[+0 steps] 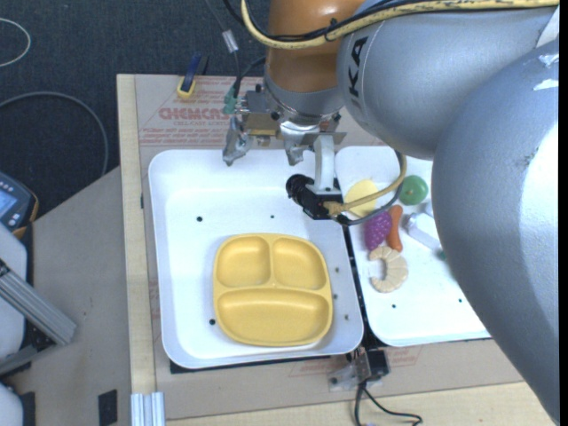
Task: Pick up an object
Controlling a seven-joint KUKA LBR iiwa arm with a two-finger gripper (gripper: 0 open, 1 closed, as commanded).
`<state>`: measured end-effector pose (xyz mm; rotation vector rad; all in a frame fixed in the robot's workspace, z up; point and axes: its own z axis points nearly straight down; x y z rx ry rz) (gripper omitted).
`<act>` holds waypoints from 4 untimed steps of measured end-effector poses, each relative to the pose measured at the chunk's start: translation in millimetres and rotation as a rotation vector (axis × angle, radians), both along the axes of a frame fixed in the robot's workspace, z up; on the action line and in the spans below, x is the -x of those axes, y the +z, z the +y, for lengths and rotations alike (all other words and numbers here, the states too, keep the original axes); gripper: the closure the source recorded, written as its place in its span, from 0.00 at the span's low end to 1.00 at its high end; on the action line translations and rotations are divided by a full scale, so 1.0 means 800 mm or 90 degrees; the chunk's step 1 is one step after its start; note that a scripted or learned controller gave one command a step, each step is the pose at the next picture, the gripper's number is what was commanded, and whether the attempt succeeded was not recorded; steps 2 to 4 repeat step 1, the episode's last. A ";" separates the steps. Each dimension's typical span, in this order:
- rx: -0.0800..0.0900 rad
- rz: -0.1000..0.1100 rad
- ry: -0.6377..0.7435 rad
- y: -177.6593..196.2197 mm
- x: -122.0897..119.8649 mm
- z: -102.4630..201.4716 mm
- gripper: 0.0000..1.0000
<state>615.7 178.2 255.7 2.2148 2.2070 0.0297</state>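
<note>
Yellow plastic tray [272, 289] looks light, stiff, slick; I'd grab its rim, my pincer [277, 149] spread, holding nothing.

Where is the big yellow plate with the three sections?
The yellow plate lies flat in the left bin, in its near half. The toy foods sit in the right bin, and the gripper hangs above the left bin's far edge.

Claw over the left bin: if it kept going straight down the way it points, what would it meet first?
Most likely the bare white floor of the left bin near its back edge. The claw sits behind the yellow divided plate, clear of it. Depth is hard to judge from this slanted view.
</note>
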 end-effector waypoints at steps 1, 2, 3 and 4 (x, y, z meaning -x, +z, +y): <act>0.001 0.014 0.005 -0.114 -0.039 0.061 0.00; 0.001 0.014 0.005 -0.114 -0.039 0.061 0.00; 0.001 0.014 0.005 -0.114 -0.039 0.061 0.00; 0.001 0.014 0.005 -0.114 -0.039 0.061 0.00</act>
